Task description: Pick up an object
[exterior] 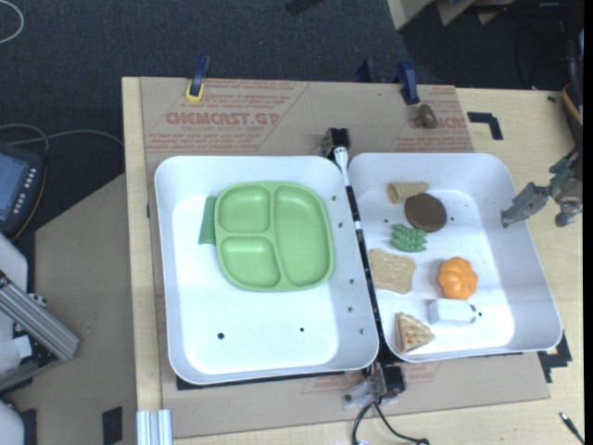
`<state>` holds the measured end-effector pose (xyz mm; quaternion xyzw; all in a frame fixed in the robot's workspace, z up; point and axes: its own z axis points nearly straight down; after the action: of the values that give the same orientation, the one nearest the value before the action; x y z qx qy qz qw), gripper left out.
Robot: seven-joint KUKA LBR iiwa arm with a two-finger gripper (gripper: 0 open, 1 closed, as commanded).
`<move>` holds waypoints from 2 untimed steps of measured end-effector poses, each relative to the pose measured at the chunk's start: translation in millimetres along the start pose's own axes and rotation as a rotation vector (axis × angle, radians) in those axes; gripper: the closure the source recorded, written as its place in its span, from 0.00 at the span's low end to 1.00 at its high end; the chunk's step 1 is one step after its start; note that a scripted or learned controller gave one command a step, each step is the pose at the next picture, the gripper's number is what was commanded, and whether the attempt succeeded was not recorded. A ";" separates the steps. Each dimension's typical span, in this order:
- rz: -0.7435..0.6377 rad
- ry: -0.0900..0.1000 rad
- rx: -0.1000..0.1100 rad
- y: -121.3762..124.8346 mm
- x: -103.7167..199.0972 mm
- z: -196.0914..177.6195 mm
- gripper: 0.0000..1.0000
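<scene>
My pincer (542, 207) hangs at the right bin's (519, 327) far edge, its fingers spread apart and holding nothing. I judge this the approach step. The food pieces lie off to its left; the brown round patty (426, 212) sits nearest, so next I must reach inward and descend.

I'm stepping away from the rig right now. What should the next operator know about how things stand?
Gripper: at the right bin's right rim, with nothing between its fingers; whether it is open or shut is unclear.
Right bin: brown round patty, green leafy piece, bread slice, orange pumpkin-like toy, white block, pizza wedge, small tan piece.
Left bin: green divided tray.
Done: nothing picked up yet.
Left: choose an object, grasp it, lift it.
</scene>
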<state>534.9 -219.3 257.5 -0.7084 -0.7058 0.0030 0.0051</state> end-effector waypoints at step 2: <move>-0.004 -0.002 -0.008 6.9 -3.9 37.4 0.00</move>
<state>541.4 -223.1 220.0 -0.7071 -0.7072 0.0009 0.0018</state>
